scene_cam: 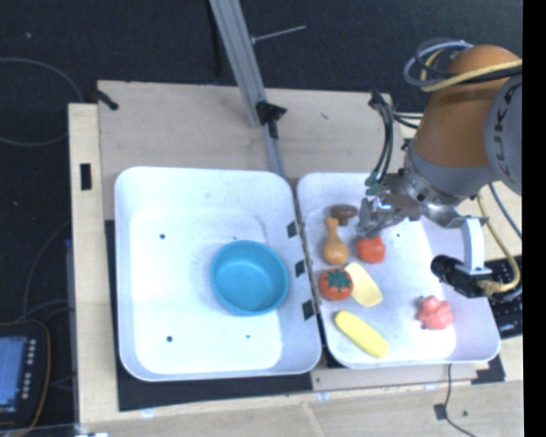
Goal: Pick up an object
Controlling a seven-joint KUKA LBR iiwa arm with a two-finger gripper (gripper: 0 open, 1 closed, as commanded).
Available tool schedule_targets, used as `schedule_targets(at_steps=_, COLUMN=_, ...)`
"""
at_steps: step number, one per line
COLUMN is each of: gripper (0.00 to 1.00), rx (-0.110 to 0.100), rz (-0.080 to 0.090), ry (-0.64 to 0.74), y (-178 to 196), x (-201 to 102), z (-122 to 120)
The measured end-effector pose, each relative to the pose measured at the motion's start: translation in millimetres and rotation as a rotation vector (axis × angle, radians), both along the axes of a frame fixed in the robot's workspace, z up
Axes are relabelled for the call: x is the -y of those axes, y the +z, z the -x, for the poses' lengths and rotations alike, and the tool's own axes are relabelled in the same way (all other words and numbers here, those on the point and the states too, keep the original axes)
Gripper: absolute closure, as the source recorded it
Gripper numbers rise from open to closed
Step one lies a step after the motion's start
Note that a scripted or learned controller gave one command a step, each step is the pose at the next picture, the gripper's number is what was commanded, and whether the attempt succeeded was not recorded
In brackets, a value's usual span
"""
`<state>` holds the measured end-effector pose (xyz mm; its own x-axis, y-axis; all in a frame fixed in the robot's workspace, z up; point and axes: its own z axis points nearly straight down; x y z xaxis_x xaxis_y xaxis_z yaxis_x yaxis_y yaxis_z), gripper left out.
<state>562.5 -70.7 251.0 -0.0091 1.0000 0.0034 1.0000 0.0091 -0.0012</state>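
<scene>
— Pincer (pixel 373 218) first: where is it, and how wide?
— You have it low over the far side of the right bin (pixel 464 340), hanging from the arm (pixel 460 126). How wide it stands I cannot tell; blur and the arm's bulk mask it.
— Count things for me.
— Two bins, both white and shallow with rounded corners. One bowl (pixel 248 277), blue, round and smooth, sits alone in the left bin (pixel 155 217). You have seven toys in the right bin: one red ball (pixel 371 250), one tomato (pixel 336 285) with a green cap, one tan gourd (pixel 335 246), one brown piece (pixel 343 213), one pale wedge (pixel 368 290), one yellow banana (pixel 361 333) and one pink toy (pixel 434 312).
— Which lies nearest the pincer?
— The red ball, just below its tip in the view; touching or apart, I cannot tell. The gourd lies just left of the ball. The tomato is lower down by the bin's left wall, touching the wedge.
— Anything you can't read?
— The brown piece runs behind the pincer, so its shape is unclear. The pink toy is a lumpy blur. The arm covers the right bin's far right corner.
— Surfaces?
— Your toys look smooth and moulded, the gourd narrow-necked, the banana long and blunt. The bench (pixel 182 126) is pale, flat board.
</scene>
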Motion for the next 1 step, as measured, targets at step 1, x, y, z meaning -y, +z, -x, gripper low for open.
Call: schedule_targets(at_steps=1, gripper=1.0, rx=-0.004, rz=-0.002, ry=0.001, y=8.3, x=-51.6, z=7.3)
